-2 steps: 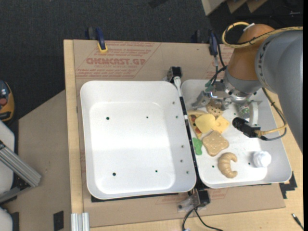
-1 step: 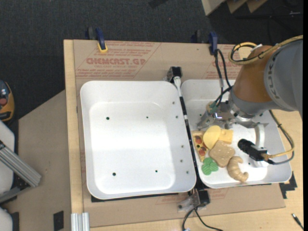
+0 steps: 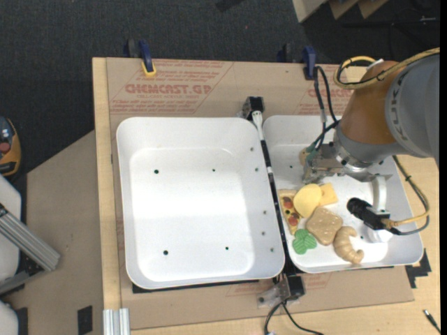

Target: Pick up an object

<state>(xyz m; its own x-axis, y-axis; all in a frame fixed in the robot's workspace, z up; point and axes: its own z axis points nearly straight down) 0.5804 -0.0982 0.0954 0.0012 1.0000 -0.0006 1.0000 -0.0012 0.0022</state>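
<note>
Far left: left bin (image 3: 188, 208), white floor with four dark dots. The board (image 3: 105, 117) under both bins carries red print (image 3: 167, 88) at the left bin's 12 o'clock. It reads "CHEMCAST GP", and the smaller lines under it are too small to read. The same print repeats at 12 o'clock of the right bin (image 3: 286, 145), cut off by cables. Two blue clamps (image 3: 147, 53) sit on the board's far edge.

All the pickable stuff is in the right bin, bunched at its 6–8 o'clock. Left to right:
- flat printed piece (image 3: 288, 211) against the left wall, long axis 12–6
- green piece (image 3: 303, 241) at its 5 o'clock
- round yellow piece (image 3: 307, 199), no clear axis
- tan slice (image 3: 325, 225) touching the round one at its 5 o'clock, corners skewed
- yellow wedge (image 3: 330, 194) tucked behind the round one at its 2–3 o'clock
- croissant (image 3: 348, 244), long axis 11–5, narrow tip pointing to 5, touching the slice

The gripper (image 3: 318, 166) sits at 12 o'clock of the round yellow piece, just beside the pile. Can't tell if it's released or clenched. The arm (image 3: 412, 110) covers the right bin's 1–3 o'clock.
</note>
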